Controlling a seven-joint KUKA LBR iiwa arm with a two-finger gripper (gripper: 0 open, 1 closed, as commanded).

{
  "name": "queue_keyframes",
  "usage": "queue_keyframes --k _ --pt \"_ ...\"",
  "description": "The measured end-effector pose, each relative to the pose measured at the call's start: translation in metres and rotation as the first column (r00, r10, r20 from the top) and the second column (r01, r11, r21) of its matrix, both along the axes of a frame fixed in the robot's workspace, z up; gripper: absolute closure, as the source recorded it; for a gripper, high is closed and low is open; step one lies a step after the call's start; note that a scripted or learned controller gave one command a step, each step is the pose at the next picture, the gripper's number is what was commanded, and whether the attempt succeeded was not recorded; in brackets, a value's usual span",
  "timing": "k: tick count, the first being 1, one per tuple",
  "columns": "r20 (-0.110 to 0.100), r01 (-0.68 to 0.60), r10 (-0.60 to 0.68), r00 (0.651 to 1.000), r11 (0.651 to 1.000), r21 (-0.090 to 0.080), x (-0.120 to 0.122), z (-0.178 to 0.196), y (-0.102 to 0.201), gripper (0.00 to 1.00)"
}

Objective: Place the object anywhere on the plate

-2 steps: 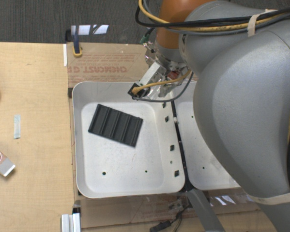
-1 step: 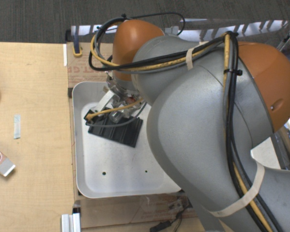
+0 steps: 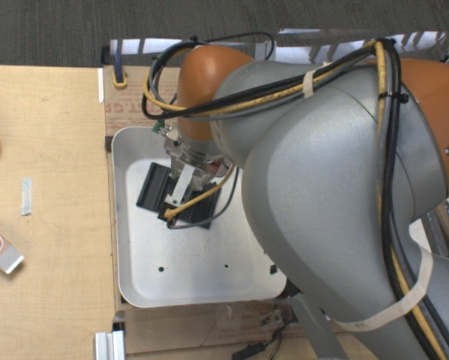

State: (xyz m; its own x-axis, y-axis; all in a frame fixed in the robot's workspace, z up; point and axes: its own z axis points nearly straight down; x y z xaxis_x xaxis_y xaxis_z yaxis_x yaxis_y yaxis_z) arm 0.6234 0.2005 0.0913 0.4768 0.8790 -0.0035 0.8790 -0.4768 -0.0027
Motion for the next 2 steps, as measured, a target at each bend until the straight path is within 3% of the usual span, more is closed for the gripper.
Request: queue_keyframes --k 1,2 --pt "0.000 0.000 0.000 1.000 1.000 0.000 0.000 0.000 0.000 0.00" --pt "-0.016 0.528 -0.528 0.849 0.849 -0.010 0.031 -0.002 0.023 0.00"
